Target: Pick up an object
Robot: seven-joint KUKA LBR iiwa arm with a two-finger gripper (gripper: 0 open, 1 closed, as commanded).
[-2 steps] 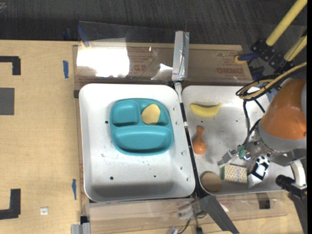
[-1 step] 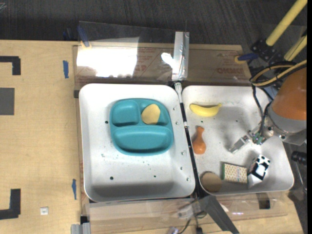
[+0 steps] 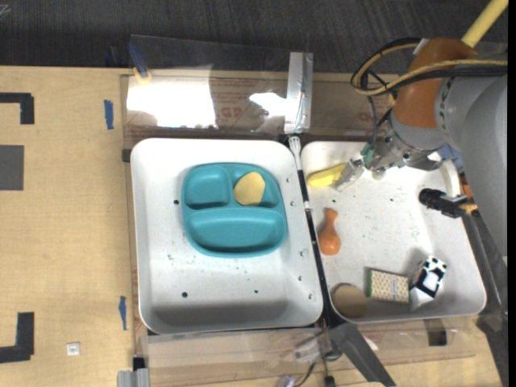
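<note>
**Gripper low at the far left corner of the right bin, next to a yellow piece**

The grey arm [image 3: 477, 115] reaches in from the right, its orange band [image 3: 426, 83] over the far edge of the right bin [image 3: 387, 232]. The gripper [image 3: 352, 169] sits low in that bin's far left corner. Its tip is just beside, perhaps touching, the right end of a yellow banana-shaped piece [image 3: 321, 176]. That piece lies on the bin floor close against the left wall. I cannot tell from this view whether the gripper is released or clenched, and nothing can be seen held in it.

An orange pear-shaped thing [image 3: 330, 234] lies along the same left wall, nearer the middle of the bin. A brown round thing [image 3: 349, 299] sits in the near left corner, and a small patterned box [image 3: 387, 285] lies just to its right. Next to the box, toward the near right corner, is a black-and-white thing [image 3: 428, 277].

The left bin [image 3: 161, 280] holds a teal divided plate [image 3: 234, 232] near its centre. A yellow rounded lump [image 3: 249, 189] rests in the plate's far right compartment.
</note>
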